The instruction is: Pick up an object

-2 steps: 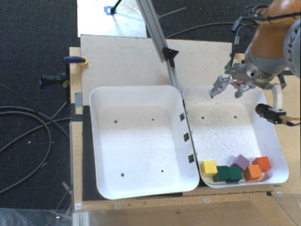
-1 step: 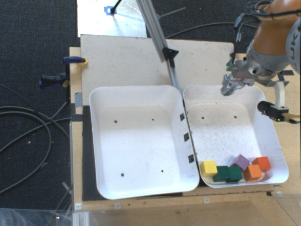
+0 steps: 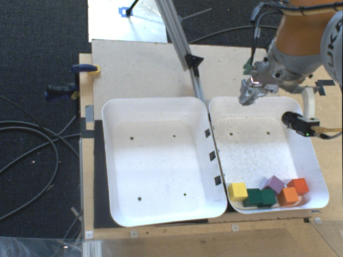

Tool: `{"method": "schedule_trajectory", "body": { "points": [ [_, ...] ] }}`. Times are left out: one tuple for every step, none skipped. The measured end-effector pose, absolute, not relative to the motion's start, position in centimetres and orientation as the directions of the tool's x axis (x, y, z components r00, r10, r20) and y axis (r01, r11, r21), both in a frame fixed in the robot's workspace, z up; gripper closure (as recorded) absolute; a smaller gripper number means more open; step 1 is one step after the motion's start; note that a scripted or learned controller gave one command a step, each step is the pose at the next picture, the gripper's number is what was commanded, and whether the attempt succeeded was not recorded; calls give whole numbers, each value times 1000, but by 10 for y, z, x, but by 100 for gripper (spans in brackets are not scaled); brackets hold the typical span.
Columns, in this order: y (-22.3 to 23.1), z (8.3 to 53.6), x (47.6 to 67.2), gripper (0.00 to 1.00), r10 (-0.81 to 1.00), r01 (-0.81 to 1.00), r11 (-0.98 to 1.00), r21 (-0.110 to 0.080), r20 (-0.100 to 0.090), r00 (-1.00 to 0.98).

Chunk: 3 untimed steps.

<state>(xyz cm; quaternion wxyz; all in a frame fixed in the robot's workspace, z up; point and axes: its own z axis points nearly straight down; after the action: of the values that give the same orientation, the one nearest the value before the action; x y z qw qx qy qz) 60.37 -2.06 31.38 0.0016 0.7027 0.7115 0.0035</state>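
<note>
Several small blocks lie clustered at the near edge of the right bin (image 3: 300, 149): a yellow block (image 3: 237, 190), two dark green blocks (image 3: 260, 197), a purple block (image 3: 275, 183), an orange block (image 3: 289, 196) and a red-orange block (image 3: 299, 186). My gripper (image 3: 248, 96) hangs over the far rim of the right bin, well away from the blocks and above them. Nothing shows between its fingers; their spread is too small to make out.
The left bin (image 3: 115, 143) sits beside the right one, their walls meeting in the middle. A slanted metal pole (image 3: 177, 31) crosses the bench at the back. A blue clamp (image 3: 72, 90) grips the bench's left edge. Cables lie on the floor at left.
</note>
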Motion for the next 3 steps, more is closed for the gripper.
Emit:
{"method": "schedule_trajectory", "body": {
  "points": [
    [30, 304, 567, 100, 1000, 1000, 11, -1, 3, -11],
    [26, 304, 568, 0, 1000, 1000, 4, 1, 1, -4],
    [43, 305, 485, 0, 1000, 1000, 8, -2, 2, -8]
  ]
}}
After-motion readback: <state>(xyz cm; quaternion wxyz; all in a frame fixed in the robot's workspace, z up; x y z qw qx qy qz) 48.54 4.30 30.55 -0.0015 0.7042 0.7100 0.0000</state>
